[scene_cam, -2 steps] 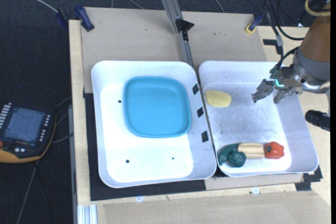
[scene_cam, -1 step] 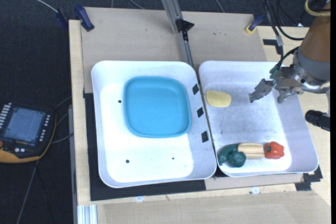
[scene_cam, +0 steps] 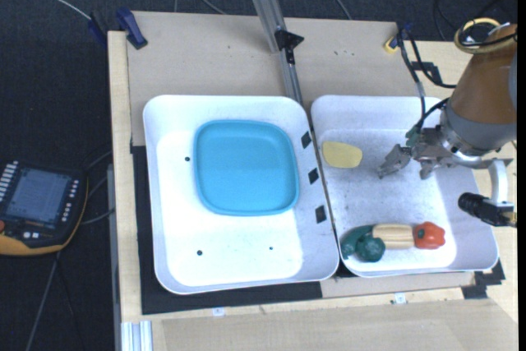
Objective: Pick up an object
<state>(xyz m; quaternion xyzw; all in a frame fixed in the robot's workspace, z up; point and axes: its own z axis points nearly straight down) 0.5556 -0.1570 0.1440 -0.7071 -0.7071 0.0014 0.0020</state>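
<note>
Seeing our end effector open, holding nothing, over right white bin | pale yellow soft wedge nearby

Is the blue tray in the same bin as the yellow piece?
No, the blue tray lies in the left bin, while the yellow piece lies in the right bin.

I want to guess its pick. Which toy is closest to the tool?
The yellow toy. It lies alone just left of the tool; the green, tan and red ones sit farther down.
</note>
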